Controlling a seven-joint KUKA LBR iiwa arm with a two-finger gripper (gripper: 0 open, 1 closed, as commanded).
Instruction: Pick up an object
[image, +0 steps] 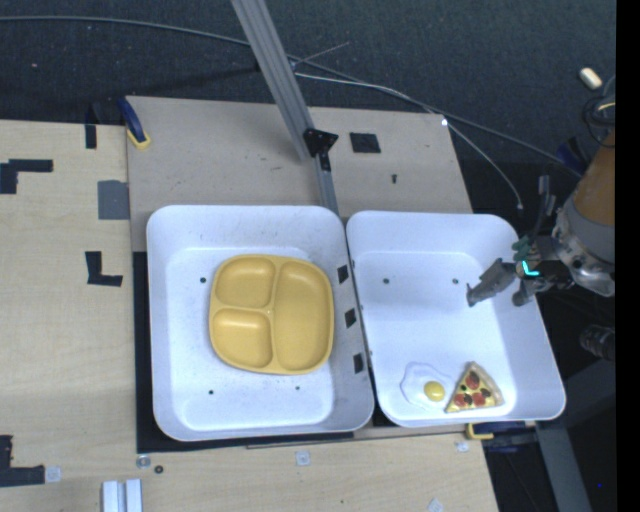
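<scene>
A toy fried egg (424, 386) and a toy pizza slice (474, 389) lie side by side at the near end of the right bin (400, 250). A yellow divided plate (271, 313) sits in the middle of the left bin (180, 300). My gripper (505, 283) hangs over the right edge of the right bin, well above and behind the pizza slice. Its two dark fingers are spread apart with nothing between them.
A grey metal pole (285, 80) slants down from the top to the seam between the bins. Cables trail across the dark floor at the top right. Black tape marks dot the wooden bench on the left.
</scene>
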